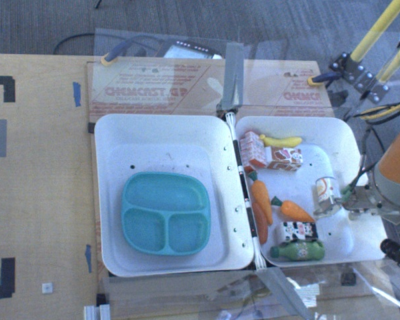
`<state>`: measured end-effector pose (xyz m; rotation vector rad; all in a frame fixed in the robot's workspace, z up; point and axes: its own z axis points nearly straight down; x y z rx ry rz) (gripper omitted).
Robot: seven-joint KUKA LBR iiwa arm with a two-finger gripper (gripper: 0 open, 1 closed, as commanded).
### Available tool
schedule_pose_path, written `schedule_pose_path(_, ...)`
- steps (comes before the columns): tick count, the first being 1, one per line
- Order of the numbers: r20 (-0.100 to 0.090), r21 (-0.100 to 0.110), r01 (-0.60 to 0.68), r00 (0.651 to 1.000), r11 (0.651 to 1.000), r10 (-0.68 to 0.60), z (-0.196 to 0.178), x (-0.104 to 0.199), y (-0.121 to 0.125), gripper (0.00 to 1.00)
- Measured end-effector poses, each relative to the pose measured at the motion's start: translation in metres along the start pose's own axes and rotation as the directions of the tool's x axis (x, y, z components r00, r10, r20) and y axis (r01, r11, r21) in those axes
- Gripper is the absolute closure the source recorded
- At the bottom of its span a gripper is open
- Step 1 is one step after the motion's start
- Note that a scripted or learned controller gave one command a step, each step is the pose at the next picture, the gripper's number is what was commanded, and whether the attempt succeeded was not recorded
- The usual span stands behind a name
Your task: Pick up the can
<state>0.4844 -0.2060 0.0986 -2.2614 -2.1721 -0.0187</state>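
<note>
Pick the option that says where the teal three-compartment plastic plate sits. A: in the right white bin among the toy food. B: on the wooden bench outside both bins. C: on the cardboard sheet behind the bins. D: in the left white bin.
D: the teal three-compartment plastic plate lies flat on the floor of the left white bin, while the small silver can and toy food lie in the right white bin.

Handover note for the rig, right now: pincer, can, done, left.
Pincer: at the right bin's right side, right beside the can; grip state unclear.
Can: in the right bin, right of the carrots, apparently still resting on the floor.
Other bin: teal tray.
Done: approach.
Left: confirm the grasp, lift the can.
</note>
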Motion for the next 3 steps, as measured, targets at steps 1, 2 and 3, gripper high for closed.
schedule_pose_path(1,0.008,0.003,-0.108,0.994,0.994,0.108,0.010,0.013,0.061,0.00)
schedule_pose_path(2,0.012,-0.001,-0.107,0.994,0.994,0.107,-0.001,0.012,0.062,1.00)
schedule_pose_path(3,0.014,0.000,-0.328,0.945,0.945,0.328,-0.114,0.078,0.078,1.00)
